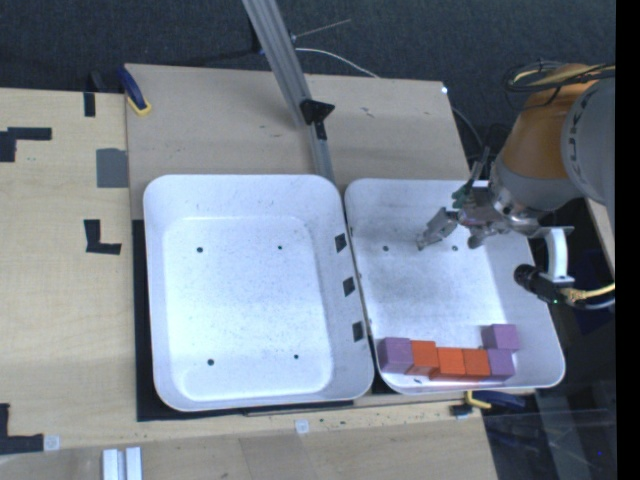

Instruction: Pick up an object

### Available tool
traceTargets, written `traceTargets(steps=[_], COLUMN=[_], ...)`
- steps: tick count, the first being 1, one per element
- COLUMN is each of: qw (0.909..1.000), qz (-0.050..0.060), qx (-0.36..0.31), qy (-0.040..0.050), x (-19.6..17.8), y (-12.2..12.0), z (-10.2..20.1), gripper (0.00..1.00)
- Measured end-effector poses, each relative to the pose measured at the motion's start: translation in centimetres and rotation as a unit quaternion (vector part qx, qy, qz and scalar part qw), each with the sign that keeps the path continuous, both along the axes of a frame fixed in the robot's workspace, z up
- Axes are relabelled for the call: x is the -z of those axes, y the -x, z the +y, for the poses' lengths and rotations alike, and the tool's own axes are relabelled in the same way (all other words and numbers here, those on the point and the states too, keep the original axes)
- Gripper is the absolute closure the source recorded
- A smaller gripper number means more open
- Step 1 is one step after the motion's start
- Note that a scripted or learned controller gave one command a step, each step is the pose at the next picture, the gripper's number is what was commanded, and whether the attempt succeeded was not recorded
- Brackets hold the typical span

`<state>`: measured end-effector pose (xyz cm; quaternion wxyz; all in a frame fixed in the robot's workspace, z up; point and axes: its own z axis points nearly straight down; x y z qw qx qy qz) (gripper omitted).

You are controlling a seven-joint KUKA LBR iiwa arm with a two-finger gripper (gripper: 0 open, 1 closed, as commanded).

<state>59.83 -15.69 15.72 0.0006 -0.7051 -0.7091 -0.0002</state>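
A: Blocks sit in a tight row along the near wall of the right bin, toward its near right corner: a purple block at the left end, orange blocks in the middle, and a purple block at the right end. Packed against the wall like that, they touch each other and the rim.

B: Gripper position?

A: Gripper hangs over the far half of the same bin, well apart from the row. The arm enters over the right edge of the desk, wrist tilted so the gripper slants toward the bin's middle. Nothing is between its fingers. Whether they stand apart or together I cannot tell; the gripper is too small and blurred.

B: Left bin?

A: Left bin shows bare white floor with a few dark dots. A grey rail crosses the far edge of the desk above the seam between the bins.

B: Judgement on the step?

A: Approach not yet made. The row's placement is awkward: with the wall behind and neighbours on both sides, there is little room for fingers. The left purple block has one open side and looks the easier target. Risk: fingers land on the rim or nudge the row without closing on anything.
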Motion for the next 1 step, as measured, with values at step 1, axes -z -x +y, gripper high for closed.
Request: traceTargets(steps=[1], qw=[1.0000], qz=[0.004], qx=[0.004], qy=[0.0008], x=[6.48], y=[3.09], z=[-4.11], gripper=[0.00])
